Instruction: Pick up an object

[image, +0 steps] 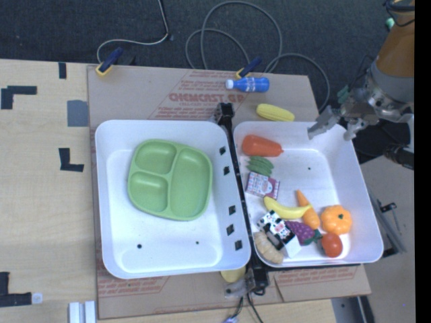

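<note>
Pincer (331,123) hovers over the right bin's (360,173) far corner, fingers apart, gripping nothing.
Your easiest target, the toy banana (285,209) mid-bin, looks light, rigid and slick; take it across its middle.

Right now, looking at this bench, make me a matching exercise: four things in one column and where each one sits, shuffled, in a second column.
Things:
1. green divided plate
2. orange toy pumpkin
3. blue bottle
4. gripper

Places:
A. on the cardboard behind the bins
B. over the right bin's far right corner
C. in the left bin
D. near the right bin's front right corner

Pairs: 1-C, 2-D, 3-A, 4-B
</note>
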You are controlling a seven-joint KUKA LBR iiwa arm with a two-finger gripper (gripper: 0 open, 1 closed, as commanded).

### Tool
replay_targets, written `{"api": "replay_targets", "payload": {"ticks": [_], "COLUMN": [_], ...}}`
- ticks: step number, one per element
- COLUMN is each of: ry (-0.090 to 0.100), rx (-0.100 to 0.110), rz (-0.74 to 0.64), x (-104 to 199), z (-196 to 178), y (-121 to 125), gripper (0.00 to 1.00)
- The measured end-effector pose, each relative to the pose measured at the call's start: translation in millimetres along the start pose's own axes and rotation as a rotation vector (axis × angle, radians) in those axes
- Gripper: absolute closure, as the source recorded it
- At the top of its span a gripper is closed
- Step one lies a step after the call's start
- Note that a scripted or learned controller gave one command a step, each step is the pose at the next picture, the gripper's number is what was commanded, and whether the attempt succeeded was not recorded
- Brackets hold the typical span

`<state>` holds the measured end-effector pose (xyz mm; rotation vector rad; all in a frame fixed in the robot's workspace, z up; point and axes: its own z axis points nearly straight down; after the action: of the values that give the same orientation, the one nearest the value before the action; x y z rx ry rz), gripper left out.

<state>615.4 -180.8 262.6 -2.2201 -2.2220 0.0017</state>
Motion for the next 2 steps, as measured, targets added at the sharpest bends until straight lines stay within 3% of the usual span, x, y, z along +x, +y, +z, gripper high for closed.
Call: {"api": "replay_targets", "payload": {"ticks": [1, 2], "ry": [0.007, -0.002], "rx": [0.016, -0.003], "rz": [-0.002, 0.0], "x": [68.6, 73.1], "z": [103.1, 181.2], "y": [-75.2, -77.7], "gripper": [0.0, 0.0]}}
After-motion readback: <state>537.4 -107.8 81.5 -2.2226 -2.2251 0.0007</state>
